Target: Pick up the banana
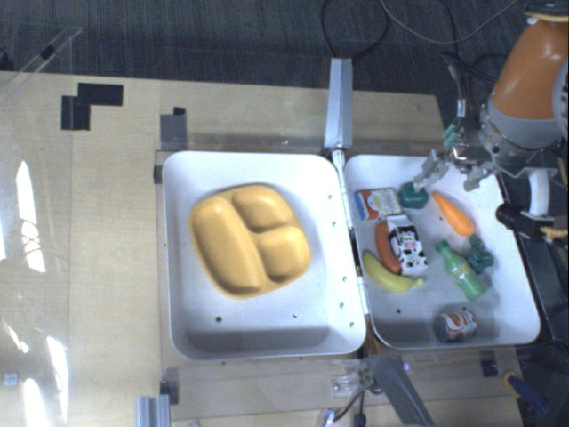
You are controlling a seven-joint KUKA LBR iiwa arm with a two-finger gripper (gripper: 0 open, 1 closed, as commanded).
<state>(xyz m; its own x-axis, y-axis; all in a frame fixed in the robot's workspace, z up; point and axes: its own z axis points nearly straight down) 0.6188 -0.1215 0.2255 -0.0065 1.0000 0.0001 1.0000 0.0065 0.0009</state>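
A: Claw first. It hangs over the back edge of the right bin, fingers spread apart, nothing between them. Released, then.

B: Agreed, two prongs splayed left and right. Banana?

A: Banana lies flat at the right bin's left side, close to the divider between the bins. Well apart from the claw: it sits toward the front-left of it, so the reach goes down the view and a bit left.

B: Long axis?

A: Slanted, running from upper left to lower right, tip pointing toward the middle of the bin. My guess is the fingers need to turn so they close across that slant, not along it.

B: Neighbours, quick.

A: Sausage just behind it, touching or nearly, can't tell. Small black-and-white carton beside that, right by the banana's right end. Tight spot, a finger could snag either one.

B: Farther out?

A: Milk box at the back, teal lump under the claw's left finger, carrot, green bottle, can at the front. Left bin holds a yellow divided tray.

B: Progress?

A: Pick not started, I'd say; banana untouched.
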